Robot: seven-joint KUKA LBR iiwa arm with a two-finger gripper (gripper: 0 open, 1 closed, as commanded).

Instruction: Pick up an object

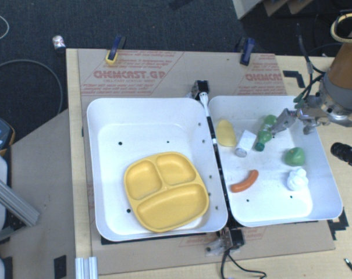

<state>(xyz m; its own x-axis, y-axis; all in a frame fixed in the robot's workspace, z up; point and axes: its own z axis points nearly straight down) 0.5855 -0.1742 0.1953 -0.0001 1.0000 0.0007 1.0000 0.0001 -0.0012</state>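
Toys lie in the right bin [321, 205], and any one of them could be the thing to pick up. Closest to the gripper [278, 126] is a small green bottle [263, 137], lying on its side near the back of that bin, just under the tip of the metal fingers. It looks like light, hard plastic, smooth and a bit slippery, so it may roll away if pushed. I think the best place to grab it is across the middle of its body. The claw sits low over the bottle, but from where I stand I cannot tell if it is spread wide or pressed together, and I see nothing pinched in it.

Around the bottle are more toys. A yellow lump [226, 132] lies by the left wall. A little white and grey tube [244, 142] rests just beside the bottle. An orange sausage [244, 181] lies nearer the front. A green round toy [294, 156] and a white lumpy toy [297, 179] sit on the right side, close together.

The left bin [106, 127] holds one big thing, a yellow tray [166, 190] with three parts, and nothing is on the tray.
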